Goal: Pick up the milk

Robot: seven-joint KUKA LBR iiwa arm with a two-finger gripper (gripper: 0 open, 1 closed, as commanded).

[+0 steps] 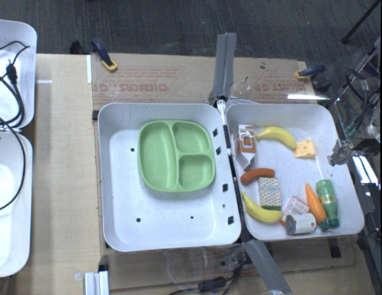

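This looks like a robotics lab or test cell, not a home kitchen. Two shallow white bins [111, 183] sit side by side on a plywood bench [61, 165], held at the frame's upper edge with blue-and-yellow clamps [103, 55]. The food in the right bin is toy plastic. Black cables [9, 103] loop over white trays at far left, and dark carpet [178, 11] runs across the top
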